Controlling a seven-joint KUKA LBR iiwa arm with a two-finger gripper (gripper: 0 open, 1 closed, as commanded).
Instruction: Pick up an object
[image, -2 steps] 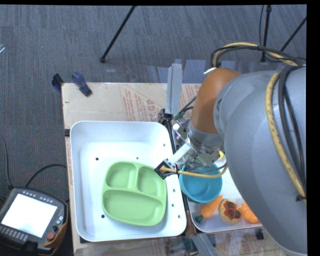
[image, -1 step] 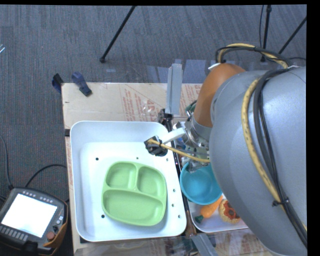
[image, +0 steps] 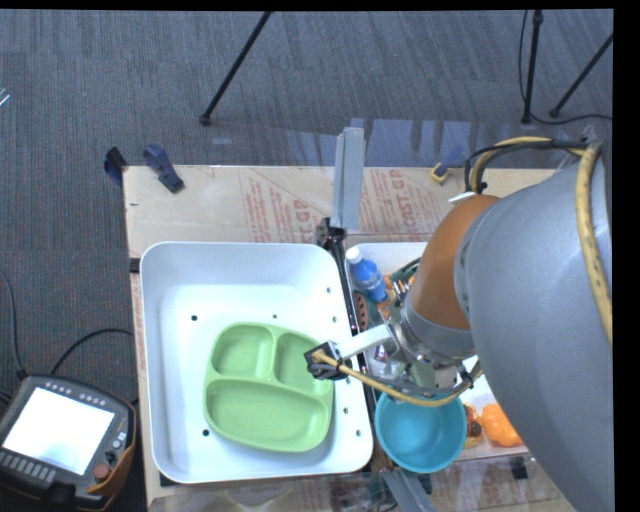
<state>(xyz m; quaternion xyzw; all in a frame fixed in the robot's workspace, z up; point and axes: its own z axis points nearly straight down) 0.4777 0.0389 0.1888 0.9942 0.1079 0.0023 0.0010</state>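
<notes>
A light green divided plate (image: 268, 388) lies in the left white bin (image: 180, 280). In the right bin (image: 385, 250) a clear bottle with a blue cap and label (image: 366, 277) lies near the dividing wall. A blue bowl (image: 421, 432) sits at that bin's front, with orange items (image: 497, 424) beside it on the right. My gripper (image: 432, 375) hangs under the orange wrist band over the right bin, just above the blue bowl's far rim. The arm's bulk covers most of it. A white bar with a black tip (image: 323, 362) and a yellow cable stick out leftward over the plate's right edge.
A grey upright post (image: 349, 185) stands behind the bins. Blue clamps (image: 160, 168) lie on the bench's back left corner. A teach pendant (image: 62, 432) rests on the floor at lower left. Tripod legs cross the carpet at the back.
</notes>
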